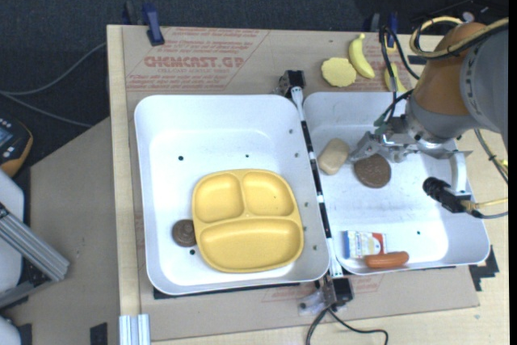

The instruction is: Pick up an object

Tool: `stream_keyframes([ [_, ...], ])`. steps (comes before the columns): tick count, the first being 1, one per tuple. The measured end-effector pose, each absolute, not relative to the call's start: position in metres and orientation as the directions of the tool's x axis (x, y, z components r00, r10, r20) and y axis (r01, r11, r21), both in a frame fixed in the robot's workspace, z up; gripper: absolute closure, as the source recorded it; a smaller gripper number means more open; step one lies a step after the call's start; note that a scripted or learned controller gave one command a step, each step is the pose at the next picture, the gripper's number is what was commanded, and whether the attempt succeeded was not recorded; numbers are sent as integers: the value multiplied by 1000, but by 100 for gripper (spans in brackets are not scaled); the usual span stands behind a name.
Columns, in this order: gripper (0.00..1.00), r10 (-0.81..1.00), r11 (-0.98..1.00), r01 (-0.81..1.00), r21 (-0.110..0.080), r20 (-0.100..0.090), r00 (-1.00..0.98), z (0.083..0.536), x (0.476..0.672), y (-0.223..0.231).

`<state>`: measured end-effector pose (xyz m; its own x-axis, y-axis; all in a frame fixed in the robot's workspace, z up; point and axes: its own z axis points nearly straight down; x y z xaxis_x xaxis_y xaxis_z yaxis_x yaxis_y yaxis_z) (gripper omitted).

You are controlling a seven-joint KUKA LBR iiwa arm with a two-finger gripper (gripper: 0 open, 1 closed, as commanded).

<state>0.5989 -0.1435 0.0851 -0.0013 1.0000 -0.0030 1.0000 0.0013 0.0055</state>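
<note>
In the right bin [452, 246] lie a brown round disc [373, 172], a beige bread-like lump [332, 157] near the left wall, a small printed packet [363, 241] and a red sausage [386, 259] at the front. My gripper [380, 151] hangs over the disc's far edge, open, with its metal fingers [361, 148] spread to either side. Nothing is held between them. The grey arm with its orange band [444, 85] comes in from the right.
The left bin [161, 141] holds a yellow divided tray [245, 219] and a small brown disc [184, 233]. A banana [361, 56] and a yellow piece [339, 72] lie on the board behind the right bin. Cables [452, 198] hang by the wrist.
</note>
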Motion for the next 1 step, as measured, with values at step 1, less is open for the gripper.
stream_keyframes([
  [1, 0, 1000, -1, 1000, -6, 3, 1, 84, 545, -126],
])
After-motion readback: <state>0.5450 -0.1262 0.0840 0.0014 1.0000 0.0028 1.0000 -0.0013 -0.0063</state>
